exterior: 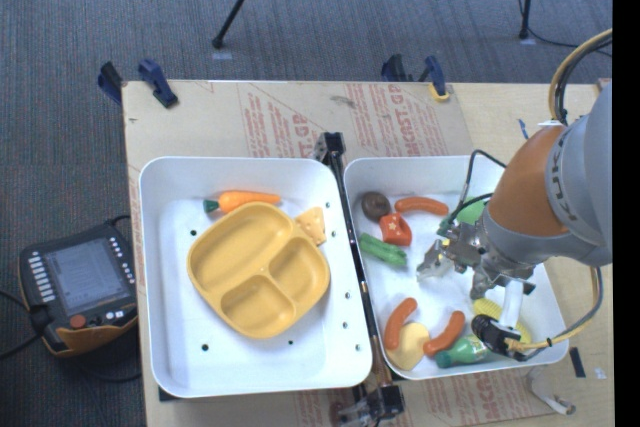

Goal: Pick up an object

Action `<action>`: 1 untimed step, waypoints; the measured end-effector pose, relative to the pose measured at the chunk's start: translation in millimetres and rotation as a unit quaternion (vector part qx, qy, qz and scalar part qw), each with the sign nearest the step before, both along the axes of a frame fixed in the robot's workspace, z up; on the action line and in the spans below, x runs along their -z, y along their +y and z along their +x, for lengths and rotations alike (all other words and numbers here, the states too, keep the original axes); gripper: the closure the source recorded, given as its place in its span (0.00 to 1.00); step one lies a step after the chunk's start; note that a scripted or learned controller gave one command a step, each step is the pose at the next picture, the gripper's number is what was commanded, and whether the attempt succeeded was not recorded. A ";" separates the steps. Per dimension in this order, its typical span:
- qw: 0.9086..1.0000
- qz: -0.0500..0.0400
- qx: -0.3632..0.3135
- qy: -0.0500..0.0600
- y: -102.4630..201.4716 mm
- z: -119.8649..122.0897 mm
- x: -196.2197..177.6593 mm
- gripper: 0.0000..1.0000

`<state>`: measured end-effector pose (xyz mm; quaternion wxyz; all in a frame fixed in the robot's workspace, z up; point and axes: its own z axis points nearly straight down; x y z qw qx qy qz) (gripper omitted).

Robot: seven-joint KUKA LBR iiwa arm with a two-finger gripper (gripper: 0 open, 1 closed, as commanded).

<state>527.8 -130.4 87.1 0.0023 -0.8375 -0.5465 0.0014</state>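
So I'm at the reach, my claw point(440, 260) low in the right bin point(362, 215) beside the red pepper point(396, 229) and green pod point(383, 250); whether it is apart or together I cannot tell. Next comes a settle over one piece (nothing held that I can see). Bare floor lies beneath me, the rim well off.

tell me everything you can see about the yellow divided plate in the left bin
The yellow divided plate looks like smooth, glossy plastic with rounded corners and a raised rim. Low ridges split it into three compartments, one large and two smaller, all bare. It lies flat and right side up, turned at an angle, near the middle of the left bin. An orange carrot lies along its far edge and a pale yellow wedge sits at its corner nearest the other bin; whether they touch it is unclear.
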 end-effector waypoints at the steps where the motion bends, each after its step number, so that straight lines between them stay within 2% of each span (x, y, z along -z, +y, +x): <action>1: 0.997 0.001 0.083 0.007 46.9 84.0 0.3 0.00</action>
